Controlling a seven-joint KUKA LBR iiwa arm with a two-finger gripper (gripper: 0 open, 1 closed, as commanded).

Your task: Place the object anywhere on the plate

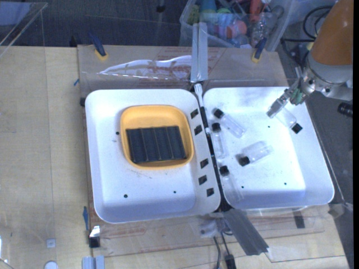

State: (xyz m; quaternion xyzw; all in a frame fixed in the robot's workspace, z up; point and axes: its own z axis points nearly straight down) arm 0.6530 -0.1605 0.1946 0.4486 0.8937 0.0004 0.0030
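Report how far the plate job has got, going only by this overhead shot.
Done: a dark ribbed rectangular block already lies on the yellow plate in the left white bin.
In hand: nothing seen held; the gripper hangs over the right white bin, near its far edge.
Left: several clear plastic vials with black caps, such as one mid-bin, lie in the right bin, off the plate.
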